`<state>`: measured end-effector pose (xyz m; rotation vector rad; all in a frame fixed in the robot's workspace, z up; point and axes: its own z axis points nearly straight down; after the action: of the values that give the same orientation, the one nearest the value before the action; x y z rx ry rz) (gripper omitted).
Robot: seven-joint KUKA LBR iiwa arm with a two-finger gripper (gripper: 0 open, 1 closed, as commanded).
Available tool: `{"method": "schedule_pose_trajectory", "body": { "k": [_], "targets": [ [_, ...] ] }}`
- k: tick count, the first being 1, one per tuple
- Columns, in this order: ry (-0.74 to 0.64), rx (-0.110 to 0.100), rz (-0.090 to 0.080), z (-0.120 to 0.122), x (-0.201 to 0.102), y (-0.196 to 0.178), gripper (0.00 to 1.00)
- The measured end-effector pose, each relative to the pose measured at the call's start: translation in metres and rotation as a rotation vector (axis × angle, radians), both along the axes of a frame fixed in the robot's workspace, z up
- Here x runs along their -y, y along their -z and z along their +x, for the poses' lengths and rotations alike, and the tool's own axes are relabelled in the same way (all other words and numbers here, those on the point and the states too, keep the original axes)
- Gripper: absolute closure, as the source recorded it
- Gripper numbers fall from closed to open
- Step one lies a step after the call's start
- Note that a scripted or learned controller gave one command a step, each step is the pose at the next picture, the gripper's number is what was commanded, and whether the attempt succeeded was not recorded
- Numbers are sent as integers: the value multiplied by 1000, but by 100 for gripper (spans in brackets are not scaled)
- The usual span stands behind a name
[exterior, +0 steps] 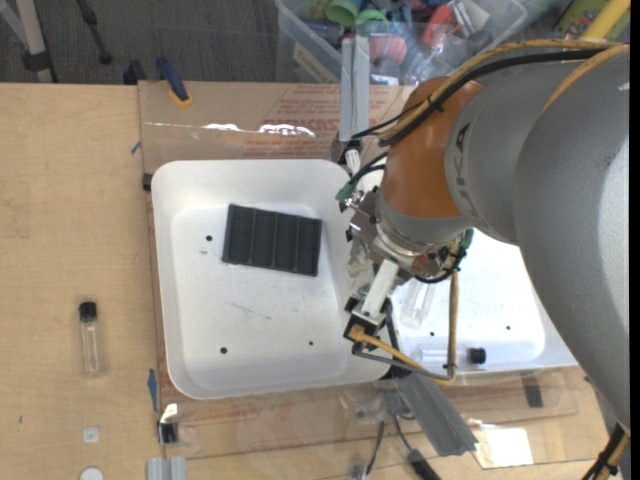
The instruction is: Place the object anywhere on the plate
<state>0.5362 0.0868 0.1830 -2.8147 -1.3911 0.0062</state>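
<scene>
1. Nearest the camera, a small clear vial (90, 336) is seen lying on the bare desk (60, 218), well apart from both bins and out of the way.
2. In the right bin (532, 352) a small dark piece (477, 355) is seen lying free near the front wall. It is judged to be the object to be moved, though this cannot be confirmed.
3. The tool (368, 320) is held low over the shared wall between the bins. Whether it is apart or together cannot be told, and nothing is seen held in it.
4. The step in hand is therefore judged to be the pick, not yet made. The tool would have to be brought over the piece and closed on it.
5. Farther in, the dark ribbed plate (272, 239) lies flat in the left bin (165, 268), with nothing resting on it. The shared wall would have to be cleared on the carry.
6. The arm (430, 168) hides much of the right bin.
7. Farthest off, a clear tub (400, 8) of coloured toys stands beyond the desk.
</scene>
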Motion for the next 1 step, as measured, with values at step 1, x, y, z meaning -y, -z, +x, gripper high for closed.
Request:
{"method": "schedule_pose_trajectory", "body": {
  "k": [1],
  "targets": [
    [126, 4, 0, 96, -71, -51, 100]
  ]
}}
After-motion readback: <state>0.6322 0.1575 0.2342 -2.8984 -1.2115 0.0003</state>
